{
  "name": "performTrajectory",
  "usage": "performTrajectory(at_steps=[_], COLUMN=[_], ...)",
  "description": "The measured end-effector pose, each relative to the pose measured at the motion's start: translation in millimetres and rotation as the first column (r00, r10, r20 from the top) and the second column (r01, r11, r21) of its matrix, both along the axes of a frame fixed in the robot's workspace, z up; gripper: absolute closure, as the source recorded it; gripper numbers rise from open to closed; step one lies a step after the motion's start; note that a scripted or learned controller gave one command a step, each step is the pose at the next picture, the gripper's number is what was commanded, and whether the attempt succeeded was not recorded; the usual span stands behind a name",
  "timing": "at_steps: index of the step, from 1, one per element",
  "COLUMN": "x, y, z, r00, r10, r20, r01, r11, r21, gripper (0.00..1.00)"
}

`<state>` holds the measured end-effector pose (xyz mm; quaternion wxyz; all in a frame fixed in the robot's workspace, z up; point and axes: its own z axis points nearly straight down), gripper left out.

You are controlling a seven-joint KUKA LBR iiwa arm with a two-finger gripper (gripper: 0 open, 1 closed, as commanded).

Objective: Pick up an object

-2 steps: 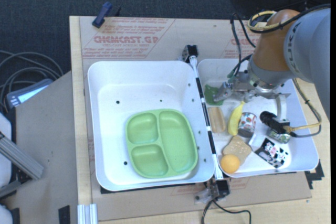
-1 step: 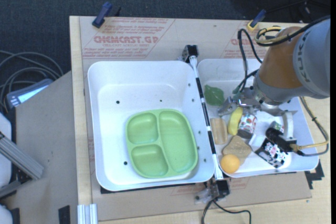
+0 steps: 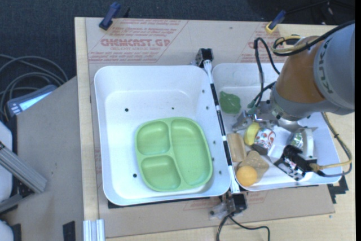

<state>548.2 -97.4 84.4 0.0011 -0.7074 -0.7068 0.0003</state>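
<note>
Grey arm (image 3: 338, 68) with orange band, black cables, seemingly metallic wrist.

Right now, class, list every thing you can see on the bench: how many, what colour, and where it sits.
Bins: two, white, side by side on the bench.
Divided plate: one, light green, in the left bin.
Green lump: one, upper left of the right bin.
Orange ball: one, front of the right bin.
Yellow item: one, middle of the right bin.
Clamps: two, blue, on the bench's far edge.
Arm: one, grey and orange, over the right bin.

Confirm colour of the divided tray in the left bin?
Light green divided tray, three compartments, clear in the camera view.
</note>
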Motion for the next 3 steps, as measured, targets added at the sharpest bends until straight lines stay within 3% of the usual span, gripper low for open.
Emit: performTrajectory(at_steps=[1,2,3], x=[-30,-30,10], y=[0,0,70], z=[0,10,101], r00=[1.0,1.0,1.0], r10=[0.0,-0.001,0.002], r20=[0.002,0.004,0.003], r01=[0.0,0.001,-0.002], r11=[1.0,1.0,1.0], r21=[-0.001,-0.002,0.0], gripper=[0.0,1.0,1.0])
